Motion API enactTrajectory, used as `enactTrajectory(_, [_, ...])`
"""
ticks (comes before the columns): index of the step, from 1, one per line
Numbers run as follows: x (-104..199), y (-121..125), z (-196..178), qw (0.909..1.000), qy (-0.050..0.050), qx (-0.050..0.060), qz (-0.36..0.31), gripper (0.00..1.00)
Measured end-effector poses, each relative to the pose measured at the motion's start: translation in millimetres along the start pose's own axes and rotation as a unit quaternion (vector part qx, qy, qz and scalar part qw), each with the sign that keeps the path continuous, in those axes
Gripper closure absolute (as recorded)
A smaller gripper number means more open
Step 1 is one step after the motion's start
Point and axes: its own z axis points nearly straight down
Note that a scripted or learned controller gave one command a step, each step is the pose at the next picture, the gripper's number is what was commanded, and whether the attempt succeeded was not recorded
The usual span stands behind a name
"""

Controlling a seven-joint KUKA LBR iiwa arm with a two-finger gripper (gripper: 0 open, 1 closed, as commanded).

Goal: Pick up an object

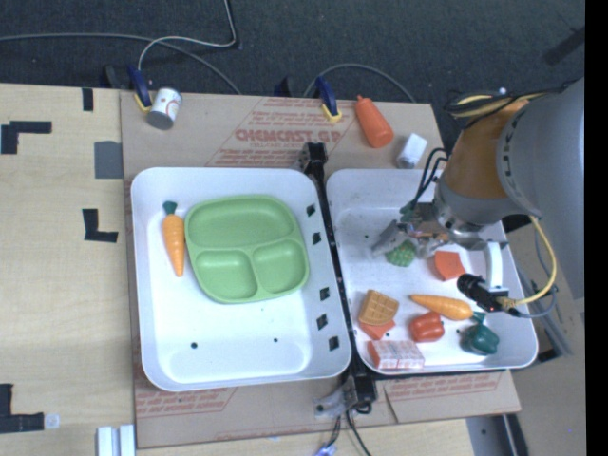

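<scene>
table (57, 255): carried two white bins side by side.
arm (518, 174): reached in from the right, low over the right bin (356, 198).
tray (249, 248): green, in the left bin (157, 350), beside a carrot (174, 239).
toys: waffle (378, 310), second carrot (442, 304), pepper (427, 327) all lay loose in the right bin.
claw (404, 238): down at a green toy (402, 254); open or closed, could not tell.
progress: nothing lifted yet; grasp and lift remained.

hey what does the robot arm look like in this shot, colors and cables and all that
The arm is a bulky rounded grey body with an orange band above the wrist. Yellow and black cables loop around it, one yellow cable curving down its right side. The gripper is small, dark and metallic, with thin wires bunched around it.
</scene>
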Motion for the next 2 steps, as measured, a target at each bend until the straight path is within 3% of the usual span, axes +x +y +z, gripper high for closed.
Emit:
enactTrajectory(1, [34,76,9,1.0,0.0,-0.004,-0.001,0.0])
enactTrajectory(2, [4,29,8,1.0,-0.001,-0.004,0.001,0.0])
